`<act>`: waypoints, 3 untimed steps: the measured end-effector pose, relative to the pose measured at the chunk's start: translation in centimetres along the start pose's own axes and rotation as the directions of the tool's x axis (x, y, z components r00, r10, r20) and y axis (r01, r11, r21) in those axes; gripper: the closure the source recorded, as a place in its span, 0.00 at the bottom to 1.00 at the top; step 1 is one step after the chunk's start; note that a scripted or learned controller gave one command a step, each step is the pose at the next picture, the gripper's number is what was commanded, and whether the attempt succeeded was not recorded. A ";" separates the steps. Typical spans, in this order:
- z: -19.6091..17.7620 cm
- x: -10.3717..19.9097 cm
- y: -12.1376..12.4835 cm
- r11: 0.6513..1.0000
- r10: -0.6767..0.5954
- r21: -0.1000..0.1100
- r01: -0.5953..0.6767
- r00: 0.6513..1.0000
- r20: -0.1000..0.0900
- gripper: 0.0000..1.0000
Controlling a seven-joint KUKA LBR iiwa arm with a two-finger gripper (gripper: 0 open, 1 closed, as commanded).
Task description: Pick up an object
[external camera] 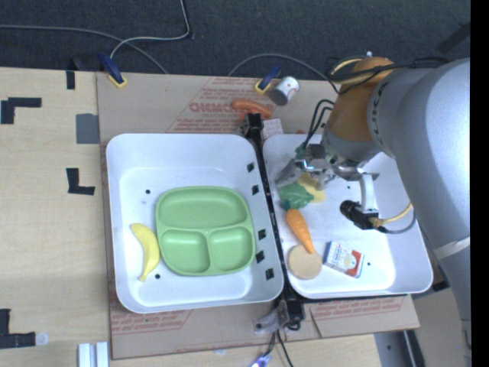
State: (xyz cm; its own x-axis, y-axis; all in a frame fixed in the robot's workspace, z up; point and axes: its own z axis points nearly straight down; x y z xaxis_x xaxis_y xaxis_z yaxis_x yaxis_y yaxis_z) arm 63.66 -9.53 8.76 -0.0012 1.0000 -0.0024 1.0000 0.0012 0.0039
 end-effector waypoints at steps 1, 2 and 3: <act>0.0 -0.6 -4.2 1.000 0.001 0.000 -0.001 1.000 0.001 0.00; -1.0 -0.5 -4.1 1.000 0.000 -0.002 0.000 1.000 -0.001 1.00; -1.0 -0.5 -4.2 1.000 0.000 -0.002 0.000 1.000 -0.001 0.00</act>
